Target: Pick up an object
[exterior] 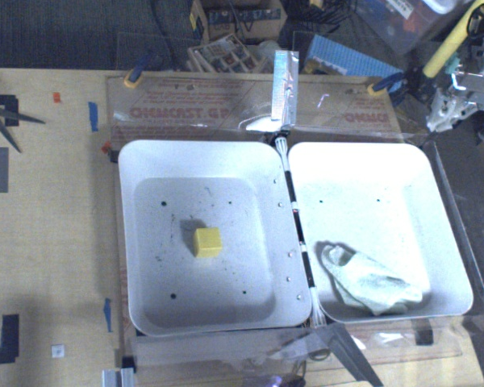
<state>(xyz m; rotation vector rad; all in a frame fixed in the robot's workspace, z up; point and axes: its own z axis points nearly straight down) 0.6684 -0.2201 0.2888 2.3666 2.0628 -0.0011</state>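
Yellow block (208,242) in left bin (145,176); crumpled cloth (369,282) in right bin (403,176).

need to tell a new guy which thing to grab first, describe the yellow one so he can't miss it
Start at the two white bins side by side on the bench and take the left bin. Near the middle of its floor sits a small yellow block, alone on the white surface. It is the sole bright, boxy item; the other object, a crumpled white cloth, lies limp in the right bin.
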